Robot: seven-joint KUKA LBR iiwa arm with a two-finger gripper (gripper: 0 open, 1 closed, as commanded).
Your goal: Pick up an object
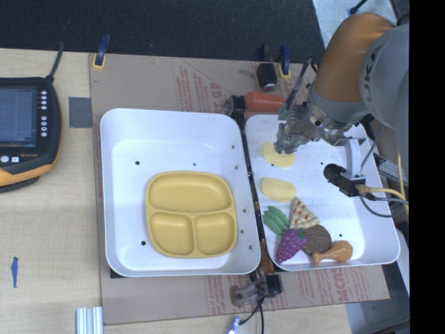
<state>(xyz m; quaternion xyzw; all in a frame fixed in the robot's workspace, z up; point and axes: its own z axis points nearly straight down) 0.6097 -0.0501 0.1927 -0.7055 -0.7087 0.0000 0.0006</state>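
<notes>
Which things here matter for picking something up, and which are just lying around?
Part of the job: gripper, pale yellow piece under it, second yellow piece, pizza slice, grapes, drumstick.

Just lying about: yellow divided plate, handheld controller, orange-handled tool.

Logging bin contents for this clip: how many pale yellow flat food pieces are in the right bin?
2. One pale yellow piece lies near the bin's far-left corner, directly under the end effector, partly covered. The other pale yellow piece lies just nearer the camera, fully visible.
</notes>
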